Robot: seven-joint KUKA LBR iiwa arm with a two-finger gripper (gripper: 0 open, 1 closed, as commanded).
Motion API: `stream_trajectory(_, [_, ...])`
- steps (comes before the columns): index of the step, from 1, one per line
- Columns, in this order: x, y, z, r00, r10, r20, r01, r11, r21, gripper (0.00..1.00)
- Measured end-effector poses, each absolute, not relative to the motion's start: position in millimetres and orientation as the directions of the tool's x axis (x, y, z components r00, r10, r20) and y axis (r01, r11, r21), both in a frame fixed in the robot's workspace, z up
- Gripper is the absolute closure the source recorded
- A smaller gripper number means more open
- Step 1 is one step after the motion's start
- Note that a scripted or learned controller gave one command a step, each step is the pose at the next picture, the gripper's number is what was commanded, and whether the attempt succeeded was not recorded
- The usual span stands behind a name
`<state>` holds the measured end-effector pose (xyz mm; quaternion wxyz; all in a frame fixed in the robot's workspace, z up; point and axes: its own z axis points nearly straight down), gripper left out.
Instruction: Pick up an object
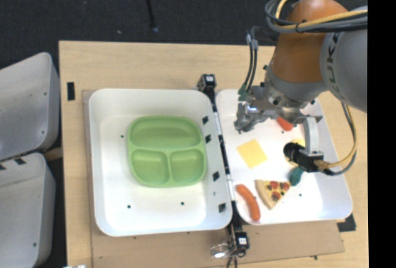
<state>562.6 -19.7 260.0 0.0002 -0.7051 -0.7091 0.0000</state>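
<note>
My gripper [245,118] hangs over the back left part of the right bin [328,198], just above and behind a flat yellow cheese square [252,153]. Toward the front lie a pizza slice [273,191] and a red sausage [249,202]. An orange piece [286,124] pokes out from under the wrist. A teal object [297,176] lies to the right of the pizza slice. Nothing shows between the gripper's tips.
The left bin [111,211] holds a green divided plate [166,150] near its middle. A ridge with black clips [218,155] separates the two bins. The arm's grey and orange body covers the back of the right bin.
</note>
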Motion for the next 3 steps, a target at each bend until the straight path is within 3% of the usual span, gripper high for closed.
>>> stream_trajectory(2, [520.5,81,264,-0.008,1.000,0.001,1.000,0.008,-0.001,1.00])
stream_trajectory(3, [521.2,78,264,-0.003,1.000,0.001,1.000,0.003,0.000,0.00])
